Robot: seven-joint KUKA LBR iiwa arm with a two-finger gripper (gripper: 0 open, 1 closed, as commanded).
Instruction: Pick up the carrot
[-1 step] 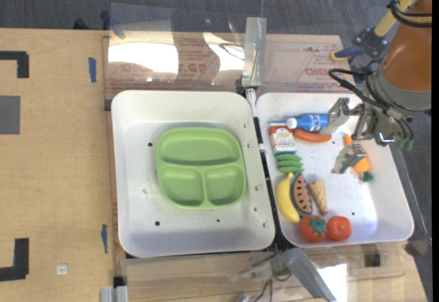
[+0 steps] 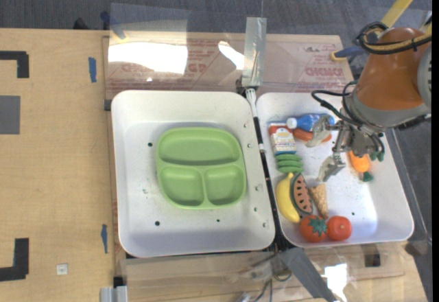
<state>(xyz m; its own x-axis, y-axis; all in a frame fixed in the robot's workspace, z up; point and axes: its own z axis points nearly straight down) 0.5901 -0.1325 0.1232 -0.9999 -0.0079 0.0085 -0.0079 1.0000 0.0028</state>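
2 white bins [image 2: 130, 225], 1 green divided plate [image 2: 201, 167], 1 banana [image 2: 286, 199], 1 watermelon slice [image 2: 302, 195], 2 tomatoes [image 2: 325, 228], 1 carrot [image 2: 361, 161], 1 bottle [image 2: 310, 122].

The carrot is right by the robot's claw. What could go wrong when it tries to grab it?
1. The carrot lies beside the claw, near the right bin's far wall, not between its fingers. It might close on air.
2. The carrot is small and partly tucked under the arm, so a nudge could roll it away.
3. Other toys, like the watermelon slice and banana, lie close by. The claw could bump or grab one instead.
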